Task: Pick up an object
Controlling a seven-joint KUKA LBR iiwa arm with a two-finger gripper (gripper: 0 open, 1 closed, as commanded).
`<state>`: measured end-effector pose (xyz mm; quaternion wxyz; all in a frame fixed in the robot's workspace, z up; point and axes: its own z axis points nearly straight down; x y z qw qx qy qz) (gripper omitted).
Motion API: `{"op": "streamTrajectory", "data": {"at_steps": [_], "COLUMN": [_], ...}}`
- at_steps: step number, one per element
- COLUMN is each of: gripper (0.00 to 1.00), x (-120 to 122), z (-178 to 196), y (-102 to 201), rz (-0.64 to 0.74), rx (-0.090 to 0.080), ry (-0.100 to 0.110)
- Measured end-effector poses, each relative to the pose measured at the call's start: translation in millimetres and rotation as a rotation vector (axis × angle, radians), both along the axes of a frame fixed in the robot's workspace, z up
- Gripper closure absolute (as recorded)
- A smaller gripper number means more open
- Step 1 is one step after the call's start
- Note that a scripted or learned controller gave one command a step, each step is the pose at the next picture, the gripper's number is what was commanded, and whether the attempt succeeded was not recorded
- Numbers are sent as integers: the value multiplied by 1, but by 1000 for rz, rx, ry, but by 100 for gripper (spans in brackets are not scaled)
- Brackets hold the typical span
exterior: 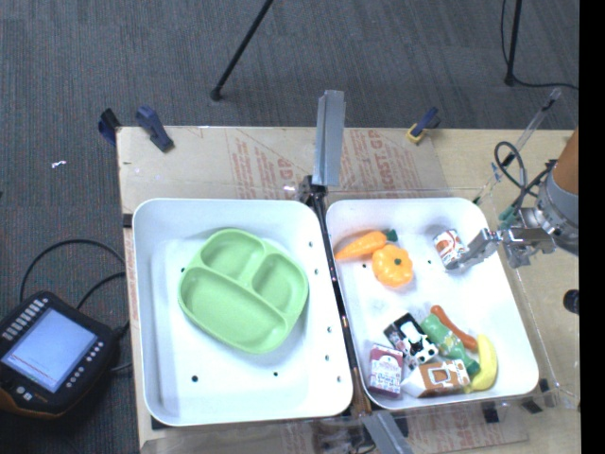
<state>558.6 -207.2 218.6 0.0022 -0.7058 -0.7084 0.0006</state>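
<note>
My gripper (469, 252) hangs low over the right bin (427, 214) near its right wall, reaching in from the right. Just left of it, touching or nearly touching, is a small red-and-white can (446, 245). Further left lie an orange pumpkin (392, 266) and an orange carrot (361, 245). At the bin's front is a pile: a black-and-white box (407, 333), a green item (438, 335), a red sausage (454, 325), a yellow banana (486, 362), an orange carton (440, 376) and a pink carton (385, 369).
The left bin (161, 348) holds a green divided plate (244, 289). A grey upright post (329, 149) stands behind the seam between the bins. Cables (510, 173) trail near the arm at the right. Clamps (154, 128) sit on the bench's back edge.
</note>
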Motion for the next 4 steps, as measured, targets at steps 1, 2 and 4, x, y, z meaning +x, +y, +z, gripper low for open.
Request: {"op": "streamTrajectory", "data": {"at_steps": [1,2,4], "gripper": [0,0,100], "x": [78,86,74], "z": [-17,-119,-19], "y": [9,0,50], "rz": [22,14,142], "rx": [-2,0,-2], "ry": [-2,-2,-4]}}
